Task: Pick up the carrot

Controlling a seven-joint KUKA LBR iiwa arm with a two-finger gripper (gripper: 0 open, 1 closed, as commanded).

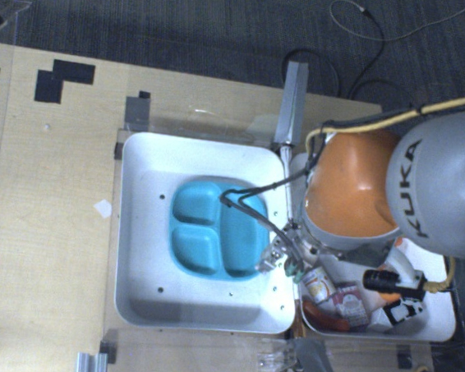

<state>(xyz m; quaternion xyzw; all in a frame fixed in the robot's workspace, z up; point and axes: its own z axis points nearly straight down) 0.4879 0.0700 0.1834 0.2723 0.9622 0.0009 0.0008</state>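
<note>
Orange, a sliver of it, shows at lower right in the right bin (441,327): likely the carrot (388,297), wedged among packets under the arm (398,186). From where I stand a grab could snag a wrapper (344,304) instead (everything is crowded together). The arm hunches over the divider between bins, wrist low beside the blue tray (215,229); I cannot tell the jaws' state

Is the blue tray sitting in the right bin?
No, the blue tray lies in the left bin, while the arm hangs over the right bin.
</note>
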